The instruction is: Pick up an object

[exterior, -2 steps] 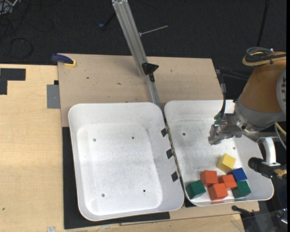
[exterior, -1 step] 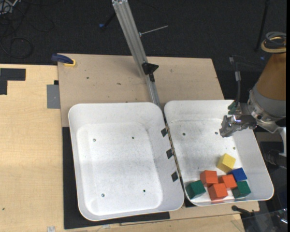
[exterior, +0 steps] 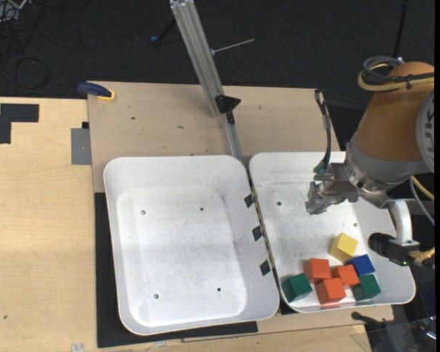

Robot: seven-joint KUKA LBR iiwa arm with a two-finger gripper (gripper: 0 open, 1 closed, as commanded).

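Our end effector [exterior: 321, 199] hangs over the middle of the right bin [exterior: 293, 171]. Whether it is open or closed, we cannot tell; we see nothing gripped in it.

We see the blocks gathered in that bin's near right corner, close to the desk's [exterior: 169, 123] near edge. A yellow block [exterior: 344, 246] sits apart at the top of the group, turned so its corners point along the bin. Below it, a blue block [exterior: 364, 263] lies beside three orange blocks [exterior: 331, 277], which touch one another in a tight bunch. A green block [exterior: 297, 287] flanks them on the left and another green block [exterior: 367, 288] on the right. All look like small cubes, so we make out no long axis.

The left bin [exterior: 183, 240] lies beside the right one.
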